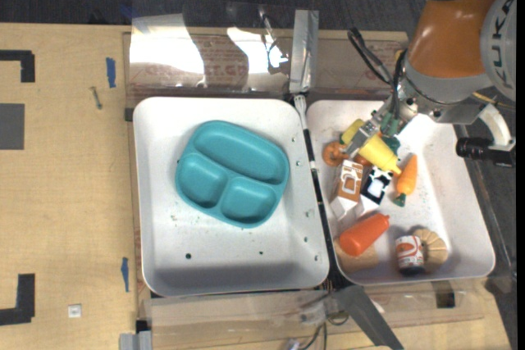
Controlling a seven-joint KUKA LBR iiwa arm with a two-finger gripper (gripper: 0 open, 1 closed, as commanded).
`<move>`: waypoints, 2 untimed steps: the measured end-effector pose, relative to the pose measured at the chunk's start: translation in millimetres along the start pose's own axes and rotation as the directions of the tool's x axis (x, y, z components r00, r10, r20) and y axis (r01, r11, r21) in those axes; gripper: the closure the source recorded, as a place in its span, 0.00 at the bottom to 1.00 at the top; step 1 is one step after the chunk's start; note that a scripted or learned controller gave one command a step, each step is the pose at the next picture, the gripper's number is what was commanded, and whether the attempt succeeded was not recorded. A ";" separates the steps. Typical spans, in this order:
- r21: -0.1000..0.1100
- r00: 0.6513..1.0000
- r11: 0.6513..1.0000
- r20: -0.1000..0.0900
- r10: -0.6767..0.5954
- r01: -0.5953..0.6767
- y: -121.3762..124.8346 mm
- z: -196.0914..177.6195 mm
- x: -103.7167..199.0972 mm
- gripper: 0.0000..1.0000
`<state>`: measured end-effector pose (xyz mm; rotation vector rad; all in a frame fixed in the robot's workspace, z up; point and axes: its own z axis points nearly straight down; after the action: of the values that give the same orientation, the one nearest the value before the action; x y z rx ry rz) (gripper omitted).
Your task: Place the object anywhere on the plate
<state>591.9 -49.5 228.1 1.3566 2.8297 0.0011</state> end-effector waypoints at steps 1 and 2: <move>-0.001 0.843 0.843 -0.001 -0.538 0.538 -52.3 -15.6 24.3 1.00; -0.003 0.834 0.834 0.004 -0.551 0.551 14.5 -43.2 -9.4 1.00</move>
<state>608.9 -47.8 271.4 0.4845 3.0957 0.0027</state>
